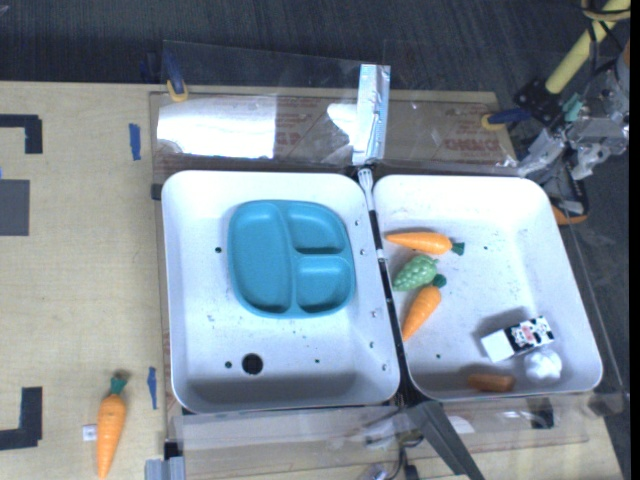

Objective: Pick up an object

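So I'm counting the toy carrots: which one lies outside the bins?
The carrot on the wooden bench at lower left, beside the left bin. The other two carrots lie inside the right bin.

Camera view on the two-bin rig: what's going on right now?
Nothing is being handled yet. The gripper sits off the right bin's far right corner, apart from everything. That bin holds two carrots, a green toy, a small cow-print carton, a white lump and a brown piece. The left bin holds a blue divided plate. A third carrot lies outside on the bench.
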Controlling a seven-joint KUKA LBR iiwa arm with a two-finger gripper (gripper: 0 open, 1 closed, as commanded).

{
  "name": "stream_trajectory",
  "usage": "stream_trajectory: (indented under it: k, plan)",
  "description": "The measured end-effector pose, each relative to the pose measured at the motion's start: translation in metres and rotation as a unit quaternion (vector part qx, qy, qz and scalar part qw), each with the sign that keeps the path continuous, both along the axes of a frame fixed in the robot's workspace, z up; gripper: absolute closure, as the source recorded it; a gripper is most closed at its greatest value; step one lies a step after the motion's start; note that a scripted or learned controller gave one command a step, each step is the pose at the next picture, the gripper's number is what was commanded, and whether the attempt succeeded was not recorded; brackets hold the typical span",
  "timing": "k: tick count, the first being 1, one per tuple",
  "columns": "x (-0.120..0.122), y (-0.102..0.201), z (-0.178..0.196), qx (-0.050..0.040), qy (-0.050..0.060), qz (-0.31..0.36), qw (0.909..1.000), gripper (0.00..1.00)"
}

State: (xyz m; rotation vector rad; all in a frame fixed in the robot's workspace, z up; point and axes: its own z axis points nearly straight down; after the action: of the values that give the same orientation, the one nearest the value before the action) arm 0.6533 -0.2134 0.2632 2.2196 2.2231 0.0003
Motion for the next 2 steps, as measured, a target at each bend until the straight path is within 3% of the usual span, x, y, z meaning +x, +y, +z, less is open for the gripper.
stream_trajectory:
  k: [1,2]
  plan:
    - [0.014,0.093,-0.090,0.0012,0.001,0.142,0.9898,0.00]
    - [0.007,0.113,-0.175,-0.0013,-0.004,0.186,0.9826,0.00]
